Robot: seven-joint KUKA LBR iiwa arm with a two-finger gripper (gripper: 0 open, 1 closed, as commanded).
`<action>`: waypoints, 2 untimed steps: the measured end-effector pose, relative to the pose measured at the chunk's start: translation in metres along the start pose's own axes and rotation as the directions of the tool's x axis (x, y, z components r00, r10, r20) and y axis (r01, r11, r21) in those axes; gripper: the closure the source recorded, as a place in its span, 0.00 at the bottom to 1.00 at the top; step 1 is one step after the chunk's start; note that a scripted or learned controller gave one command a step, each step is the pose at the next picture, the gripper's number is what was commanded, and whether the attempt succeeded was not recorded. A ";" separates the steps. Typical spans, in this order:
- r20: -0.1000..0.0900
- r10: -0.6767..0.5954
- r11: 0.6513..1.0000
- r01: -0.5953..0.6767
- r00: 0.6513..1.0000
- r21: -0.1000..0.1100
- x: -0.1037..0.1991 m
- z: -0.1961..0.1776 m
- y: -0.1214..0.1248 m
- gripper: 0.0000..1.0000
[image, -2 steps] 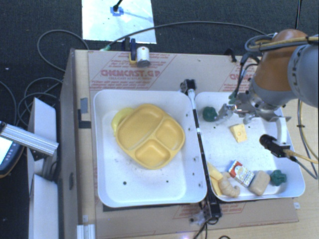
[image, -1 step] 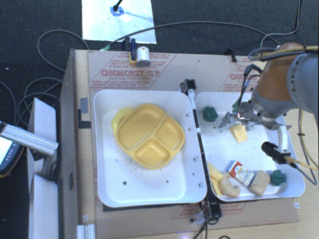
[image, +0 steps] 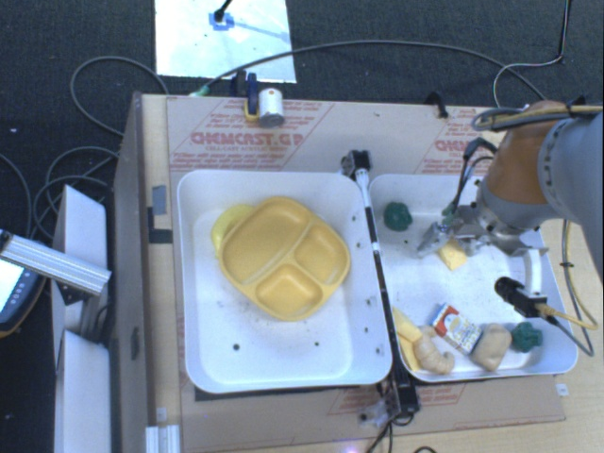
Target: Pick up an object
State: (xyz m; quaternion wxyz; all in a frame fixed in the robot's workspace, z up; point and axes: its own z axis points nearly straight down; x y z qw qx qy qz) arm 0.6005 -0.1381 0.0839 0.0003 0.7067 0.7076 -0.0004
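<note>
Camera view: gripper (image: pixel 451 237) low in the right bin (image: pixel 557 352), yellow block (image: pixel 454 256) touching its fingertips; grip unreadable.

**Colours across the two bins**

Both bins are white: the left bin (image: pixel 203 347) holds a yellow divided plate (image: pixel 283 256), and under it a paler yellow dish (image: pixel 224 225) peeks out. In the right bin (image: pixel 557 347) lie a dark green lump (image: pixel 397 217), a pale yellow block (image: pixel 454 256), a red-and-white packet (image: pixel 457 327), a beige piece (image: pixel 489 345), a teal-green piece (image: pixel 526 336) and tan-yellow items (image: pixel 420 345). The arm (image: pixel 552 173) is grey with an orange band. The bench (image: pixel 311 130) is tan with red lettering.
</note>
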 end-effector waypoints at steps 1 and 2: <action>0.000 -0.002 1.000 0.002 1.000 -0.003 0.000 -0.011 0.001 1.00; -0.002 -0.003 1.000 0.003 1.000 -0.004 0.090 -0.102 -0.016 1.00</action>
